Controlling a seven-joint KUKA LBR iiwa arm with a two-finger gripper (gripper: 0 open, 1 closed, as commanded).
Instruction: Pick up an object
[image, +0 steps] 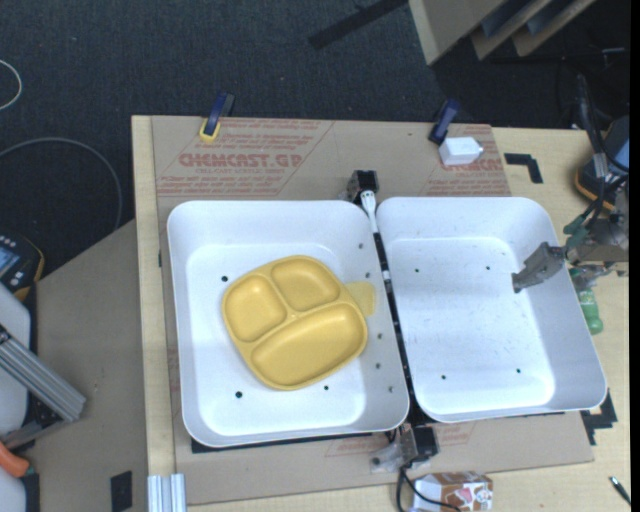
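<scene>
Plainly visible in the left bin (190, 300): a yellow divided plate (293, 320), three compartments, lying flat near the middle and turned a little askew. Probably dropped or slid there, given the skew and the small yellow tab poking toward the wall shared with the other bin. Nothing stacked on it, nothing touching its rim apart from the bin floor beneath.

Next door, the right bin (480, 300), dotted with dark specks and bearing nothing to lift. Over its right rim, the pincer (535, 268), grey, reaching in from the side and well apart from the plate. Cannot tell whether spread or pressed together; too dim and small at that edge. Nothing seen pinched in it.

Beneath both bins, a cardboard sheet (300, 150) clamped to the table, likely to keep them from sliding.

Likely still at the approach stage, with a whole bin left to cross.
</scene>
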